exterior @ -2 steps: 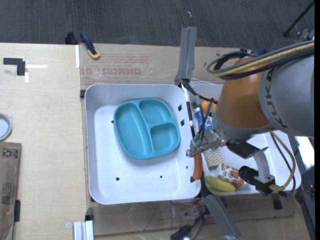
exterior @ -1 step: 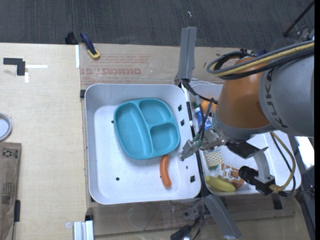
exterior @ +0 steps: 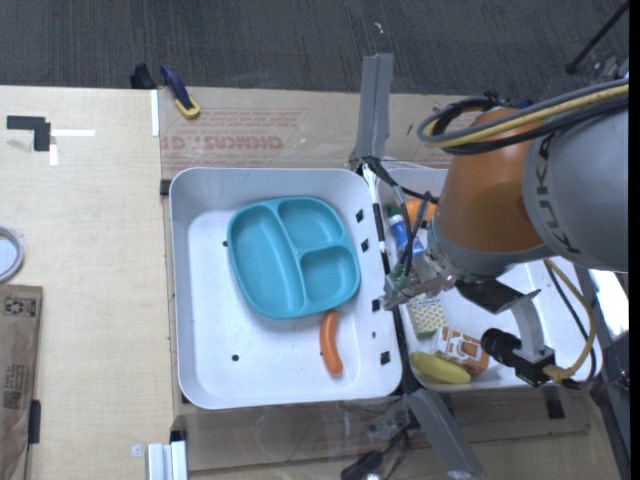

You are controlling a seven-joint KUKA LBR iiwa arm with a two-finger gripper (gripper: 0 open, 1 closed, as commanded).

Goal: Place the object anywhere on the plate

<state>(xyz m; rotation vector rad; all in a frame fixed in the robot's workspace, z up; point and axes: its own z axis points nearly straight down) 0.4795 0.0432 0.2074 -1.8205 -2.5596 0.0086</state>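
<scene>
Lying in the left white bin [exterior: 190, 298], just below the lower right corner of the plate and apart from it, an orange sausage-shaped object [exterior: 331, 344] is seen, set nearly upright in the view. The plate [exterior: 294, 256], a blue one with three compartments, is placed tilted in the upper middle of that bin, and nothing is carried on it. To the right, over the divider between the two bins, the gripper [exterior: 408, 286] is found beneath the orange band of the arm [exterior: 520, 198]; how wide it stands, and whether anything is held, cannot be told, since it is largely covered by the wrist. In the right bin [exterior: 535, 318], a yellow banana [exterior: 441, 369], a small printed carton [exterior: 462, 347], a checked packet [exterior: 428, 315] and a blue item [exterior: 399, 230] are crowded beside the arm.
</scene>
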